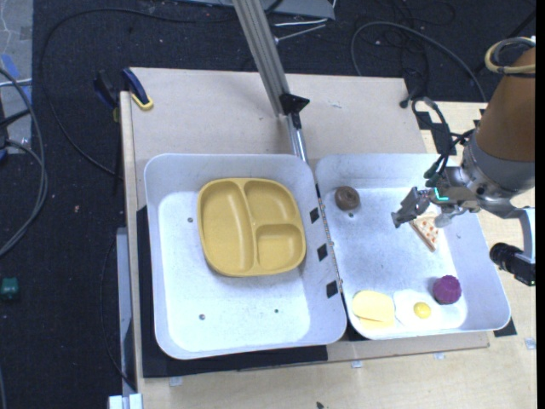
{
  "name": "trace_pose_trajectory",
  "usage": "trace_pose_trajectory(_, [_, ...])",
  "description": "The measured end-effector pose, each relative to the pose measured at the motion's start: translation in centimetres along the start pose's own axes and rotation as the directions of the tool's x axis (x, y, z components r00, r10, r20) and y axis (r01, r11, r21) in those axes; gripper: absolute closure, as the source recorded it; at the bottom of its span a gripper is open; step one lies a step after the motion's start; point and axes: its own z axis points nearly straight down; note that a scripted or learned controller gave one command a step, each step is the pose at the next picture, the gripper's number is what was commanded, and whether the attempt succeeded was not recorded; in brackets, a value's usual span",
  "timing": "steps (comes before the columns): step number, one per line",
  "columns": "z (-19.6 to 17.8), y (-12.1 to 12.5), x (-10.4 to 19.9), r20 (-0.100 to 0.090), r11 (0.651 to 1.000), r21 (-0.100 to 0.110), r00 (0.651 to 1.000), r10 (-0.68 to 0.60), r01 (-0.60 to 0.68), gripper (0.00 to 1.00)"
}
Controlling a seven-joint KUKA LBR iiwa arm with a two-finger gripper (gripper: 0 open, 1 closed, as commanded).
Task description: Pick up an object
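While the arm reaches in from the right of the camera view, its gripper (417,208) hangs low over the right bin (375,254), and its dark fingers (405,213) point down and to the left. They look slightly parted, with nothing visible between them, though their exact spread is hard to read at this size.

Just beside the fingers, on the side toward the arm, lies a pizza slice (427,231), a small pale wedge with red spots. It rests flat on the bin floor, partly under the wrist, and whether the fingers touch it cannot be told. This seems the likeliest target, so the step in hand looks like the approach, with no grasp made yet.

Farther out in the same bin, a small brown round piece (347,198) sits near the upper left corner. Along the lower edge lie a pale yellow slab (373,306), a fried egg (419,308) and a purple ball (446,290), all well apart from the fingers.

Across the divide, the left bin (170,254) holds a yellow divided plate (251,226). Both bins rest on a light wooden desk (213,113), with a metal pole (264,45) slanting in from above.

For the next move, the fingers would probably need to shift a little toward the slice, settle on either side of it, close, then lift. Because the slice is thin and flat, the fingers may well slide over it.
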Motion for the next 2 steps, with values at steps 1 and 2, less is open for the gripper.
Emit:
trace_pose_trajectory(1, [0.0, 0.0, 0.0, 0.000, 1.000, -0.001, 1.000, 0.000, 0.000, 0.00])
trace_pose_trajectory(2, [6.2, -0.6, 0.3, -0.001, 1.000, 0.005, 1.000, 0.003, -0.003, 0.00])
